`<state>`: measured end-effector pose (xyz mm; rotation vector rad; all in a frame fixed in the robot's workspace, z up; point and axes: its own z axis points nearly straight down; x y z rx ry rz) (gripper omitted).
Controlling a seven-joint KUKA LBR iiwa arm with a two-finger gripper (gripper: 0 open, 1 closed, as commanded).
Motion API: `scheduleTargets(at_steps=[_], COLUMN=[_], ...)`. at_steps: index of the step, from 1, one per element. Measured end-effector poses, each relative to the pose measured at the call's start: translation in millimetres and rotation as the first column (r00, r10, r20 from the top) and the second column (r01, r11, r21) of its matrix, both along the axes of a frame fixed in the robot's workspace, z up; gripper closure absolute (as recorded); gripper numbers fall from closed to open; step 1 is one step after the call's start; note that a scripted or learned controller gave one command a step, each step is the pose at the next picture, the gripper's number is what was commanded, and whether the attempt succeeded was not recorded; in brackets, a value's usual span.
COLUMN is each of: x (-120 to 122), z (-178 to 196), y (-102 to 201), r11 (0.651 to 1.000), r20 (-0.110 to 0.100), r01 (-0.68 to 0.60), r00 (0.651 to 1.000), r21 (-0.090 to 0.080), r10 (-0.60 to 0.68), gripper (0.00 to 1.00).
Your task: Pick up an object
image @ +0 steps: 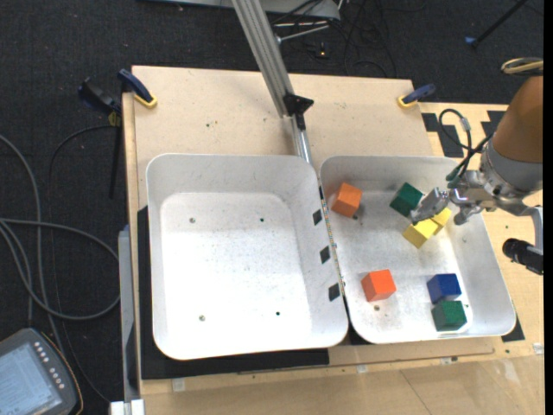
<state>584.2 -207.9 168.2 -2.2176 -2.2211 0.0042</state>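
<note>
Two shallow white bins sit side by side on the pale counter (225, 115). The right bin (484, 266) holds all the blocks, and it serves as the landmark here.

Near the right bin's far left corner lies an orange block (347, 200). Toward its far middle sits a dark green block (405, 201), tilted on an edge. Just beside that, closer to the bin's right wall, is a yellow block (423, 230); it lies nearly touching the green one. Near the bin's middle, toward its left wall, rests a red-orange block (378, 284). In the bin's near right corner a blue block (443, 286) sits against a second green block (449, 315), the green one nearer the front rim.

The arm (523, 141) comes in over the right bin's right wall, its orange band above the grey wrist. The tool (442, 204) hangs over the far right part of that bin, right at the yellow block's upper end. Whether its tips are spread or pressed together cannot be told, as the metal parts blur into each other, and it is unclear whether the yellow block is between them or merely beside them.

The left bin (173, 258) touches the right bin's left wall. A grey metal pole (263, 46) slants across the counter beyond the right bin's far left corner.
</note>
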Motion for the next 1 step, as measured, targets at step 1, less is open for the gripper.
scheduleTargets(at_steps=[1], x=[-1.6], z=[-43.3], y=[-0.6], r11=[1.000], r20=[0.000], r01=[0.001], r00=[1.000], r21=[0.000], r10=[-0.001], gripper=[0.00])
